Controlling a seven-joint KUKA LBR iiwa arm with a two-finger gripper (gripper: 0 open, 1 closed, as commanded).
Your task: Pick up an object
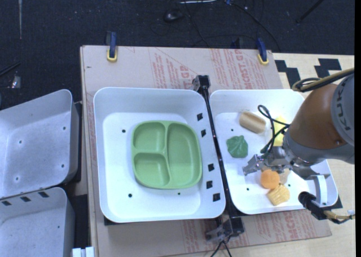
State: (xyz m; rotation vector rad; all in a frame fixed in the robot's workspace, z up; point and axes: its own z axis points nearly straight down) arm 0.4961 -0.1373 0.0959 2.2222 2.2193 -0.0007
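The right bin (228,194) holds a tan bread roll (252,121), a green leafy piece (237,146), an orange round object (270,179) and a pale yellow ridged chunk (278,195). A yellow object (277,137) peeks out from behind the arm. My gripper (266,164) hangs low in the right bin, just above the orange object and to the right of the green piece. The wrist hides the gripper's underside, and nothing is clearly seen held.
The left bin (113,137) contains a green three-compartment tray (167,154). A black divider with clips (211,137) runs between the bins. A black cable (265,112) loops over the right bin near the roll. The bench edge (90,137) lies left.
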